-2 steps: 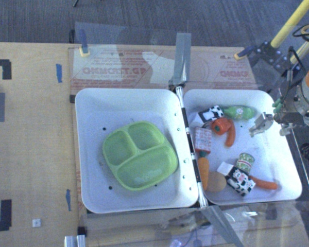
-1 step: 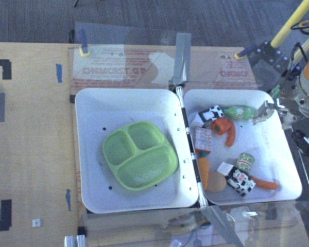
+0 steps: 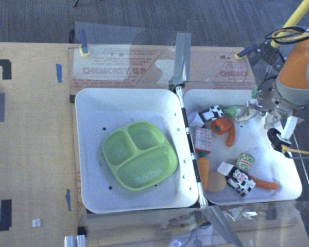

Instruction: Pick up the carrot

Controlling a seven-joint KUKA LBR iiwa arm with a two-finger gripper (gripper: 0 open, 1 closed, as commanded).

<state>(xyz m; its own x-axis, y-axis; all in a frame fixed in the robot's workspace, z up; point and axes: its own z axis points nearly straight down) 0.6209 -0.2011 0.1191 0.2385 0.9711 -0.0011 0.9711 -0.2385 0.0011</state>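
Observation:
The carrot point(image 3: 203, 171) is a short orange piece lying lengthwise against the left wall of the right bin point(image 3: 293, 161), near its front. My gripper point(image 3: 257, 110) hangs over the back right part of that bin, under the grey wrist with the orange band. It is well away from the carrot, to the back and right of it. Nothing shows between the gripper and the carrot except other toys.
The right bin also holds a red-orange pepper point(image 3: 224, 127), two cow toys point(image 3: 212, 113) point(image 3: 240, 180), a small can point(image 3: 244, 162), a printed packet point(image 3: 202, 138), a tan round piece point(image 3: 216, 182) touching the carrot, and a thin orange stick point(image 3: 267, 184). A green divided plate point(image 3: 139, 155) sits in the left bin point(image 3: 92, 112).

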